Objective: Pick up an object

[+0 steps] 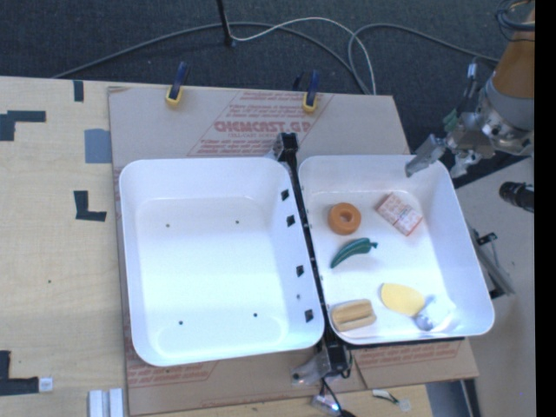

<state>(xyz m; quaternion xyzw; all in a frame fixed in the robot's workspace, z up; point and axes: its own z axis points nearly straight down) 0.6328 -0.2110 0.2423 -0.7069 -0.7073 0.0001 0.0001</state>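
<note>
Orange ring [345,218], green pepper [353,251], flat in right bin [469,259]

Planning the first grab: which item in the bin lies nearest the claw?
The pink packet, at the right bin's far side, closest to the claw; the others lie farther off.

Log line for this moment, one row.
pincer: above right bin's far corner | in bin: orange ring, green pepper, yellow piece | nothing picked yet
</note>
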